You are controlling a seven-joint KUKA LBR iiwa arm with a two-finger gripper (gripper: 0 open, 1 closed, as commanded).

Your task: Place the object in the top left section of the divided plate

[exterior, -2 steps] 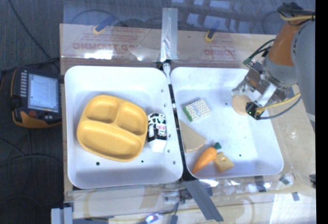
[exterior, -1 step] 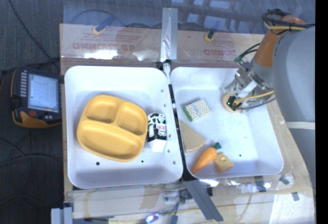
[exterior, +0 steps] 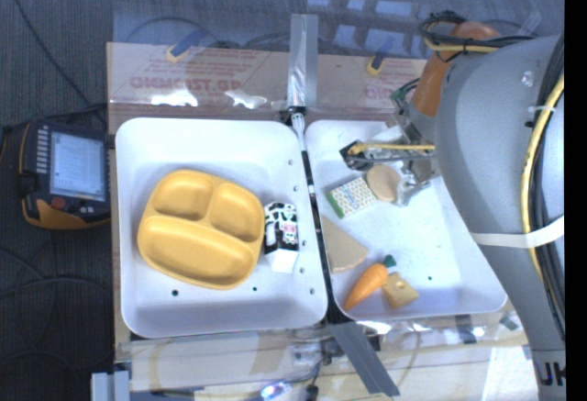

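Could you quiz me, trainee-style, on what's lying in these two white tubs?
1. True or false: the yellow divided plate lies in the right bin.
2. Which item touches the plate's right edge? A) the carrot B) the black-and-white carton C) the checked packet
3. Fill in: the carrot lies near the right bin's ____ edge, beside a small tan block.

Key
1. False: it lies in the left bin.
2. B: the black-and-white carton leans against it; the checked packet lies in the right bin, close to the gripper.
3. Front (the edge at the bottom of the view).
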